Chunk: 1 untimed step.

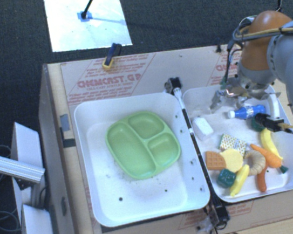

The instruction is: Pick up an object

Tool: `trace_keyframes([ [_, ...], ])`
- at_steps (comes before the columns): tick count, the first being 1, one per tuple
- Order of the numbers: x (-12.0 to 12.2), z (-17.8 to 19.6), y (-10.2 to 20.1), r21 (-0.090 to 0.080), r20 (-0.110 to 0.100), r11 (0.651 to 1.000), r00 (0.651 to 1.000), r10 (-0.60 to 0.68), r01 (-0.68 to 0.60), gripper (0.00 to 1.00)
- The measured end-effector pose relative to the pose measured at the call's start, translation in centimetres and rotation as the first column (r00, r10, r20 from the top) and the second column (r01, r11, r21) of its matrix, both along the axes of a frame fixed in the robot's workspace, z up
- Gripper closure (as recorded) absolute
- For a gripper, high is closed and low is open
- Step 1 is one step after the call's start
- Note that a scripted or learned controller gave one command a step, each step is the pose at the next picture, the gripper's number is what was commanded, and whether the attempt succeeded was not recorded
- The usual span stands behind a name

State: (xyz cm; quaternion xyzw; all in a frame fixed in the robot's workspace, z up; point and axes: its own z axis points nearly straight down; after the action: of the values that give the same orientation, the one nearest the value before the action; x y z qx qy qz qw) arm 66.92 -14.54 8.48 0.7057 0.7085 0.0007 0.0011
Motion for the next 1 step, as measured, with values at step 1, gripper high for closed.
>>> trace_keyframes([
  [1, 0.01, 0.05, -0.73, 0.0, 0.001, 1.0, 1.0, -0.002, 0.002, 0.0],
])
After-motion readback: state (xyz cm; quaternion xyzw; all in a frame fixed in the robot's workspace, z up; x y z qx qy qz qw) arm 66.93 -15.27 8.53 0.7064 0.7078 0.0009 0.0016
